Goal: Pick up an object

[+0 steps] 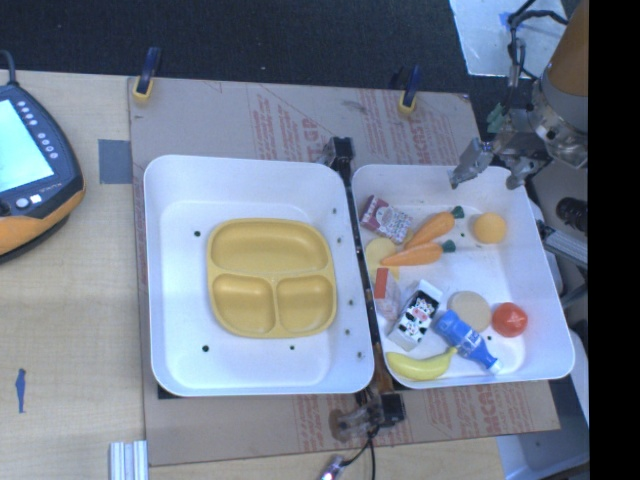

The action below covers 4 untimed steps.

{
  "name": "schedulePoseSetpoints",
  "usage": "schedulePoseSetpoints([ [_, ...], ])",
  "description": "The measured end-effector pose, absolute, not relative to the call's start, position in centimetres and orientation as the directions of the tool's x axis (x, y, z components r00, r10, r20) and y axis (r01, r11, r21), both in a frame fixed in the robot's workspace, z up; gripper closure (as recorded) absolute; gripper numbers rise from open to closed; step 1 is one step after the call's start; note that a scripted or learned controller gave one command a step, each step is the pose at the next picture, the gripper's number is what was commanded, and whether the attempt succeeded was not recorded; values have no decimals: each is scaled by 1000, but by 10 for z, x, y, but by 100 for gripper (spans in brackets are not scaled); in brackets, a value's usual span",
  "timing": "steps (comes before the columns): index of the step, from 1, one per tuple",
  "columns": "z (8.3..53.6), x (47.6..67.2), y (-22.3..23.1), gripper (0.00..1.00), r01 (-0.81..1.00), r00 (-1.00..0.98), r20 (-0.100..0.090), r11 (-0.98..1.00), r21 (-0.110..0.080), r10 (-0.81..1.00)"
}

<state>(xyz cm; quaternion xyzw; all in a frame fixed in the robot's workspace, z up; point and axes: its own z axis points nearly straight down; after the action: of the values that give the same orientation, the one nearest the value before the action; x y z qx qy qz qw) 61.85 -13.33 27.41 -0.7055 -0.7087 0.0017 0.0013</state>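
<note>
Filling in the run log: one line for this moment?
arm: above right bin's far edge | tool: open, holding nothing | right bin: carrots, banana, tomato | left bin: yellow tray

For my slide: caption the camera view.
Grey two-finger gripper poised above right white bin's far edge; yellow plastic divided tray in left bin.

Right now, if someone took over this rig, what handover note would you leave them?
Gripper: open, holding nothing, poised over the far edge of the right bin.
Right bin holds: two carrots, an orange ball, a tomato, a banana, a blue bottle, a cow-print carton and a red-and-white packet.
Left bin holds a yellow divided tray.
Done: nothing picked yet.
Left: descend, close the fingers on one object, lift.
</note>
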Motion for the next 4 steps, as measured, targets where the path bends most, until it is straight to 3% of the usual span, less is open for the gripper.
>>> schedulePoseSetpoints([
  [1,90,638,-154,0,1000,-5,-1,5,-7,1000],
  [2,92,657,-157,0,1000,-5,0,5,-2,1000],
  [4,92,656,-142,0,1000,-6,-1,6,-6,1000],
])
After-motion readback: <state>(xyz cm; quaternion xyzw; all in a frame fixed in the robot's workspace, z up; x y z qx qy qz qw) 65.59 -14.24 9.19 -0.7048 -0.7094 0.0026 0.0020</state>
